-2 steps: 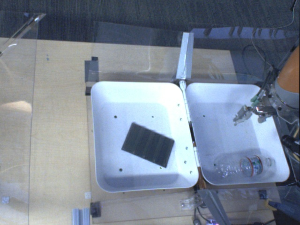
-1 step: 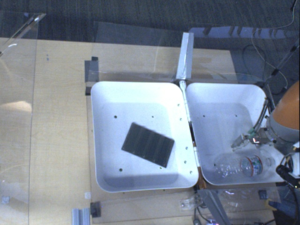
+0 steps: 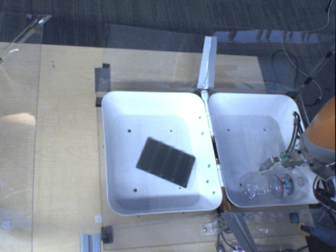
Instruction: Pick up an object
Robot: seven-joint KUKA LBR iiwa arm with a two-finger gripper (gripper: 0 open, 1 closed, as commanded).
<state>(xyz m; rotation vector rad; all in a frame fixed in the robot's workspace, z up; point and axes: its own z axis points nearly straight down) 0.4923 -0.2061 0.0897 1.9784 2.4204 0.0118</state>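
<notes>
A dark grey flat rectangular pad (image 3: 166, 161) lies tilted on the floor of the left bin (image 3: 118, 114). A clear plastic bottle (image 3: 265, 185) with a coloured label near its right end lies on its side at the front of the right bin (image 3: 247, 106). The arm's orange band (image 3: 323, 127) enters from the right edge. My gripper (image 3: 277, 161) hangs low over the right bin, just above and slightly right of the bottle's middle. Nothing shows held in it.
A metal divider post (image 3: 207, 62) stands behind the seam between the two bins. Cables (image 3: 302, 51) run along the back right. Clamps and brackets (image 3: 105, 235) sit along the bench's front edge.
</notes>
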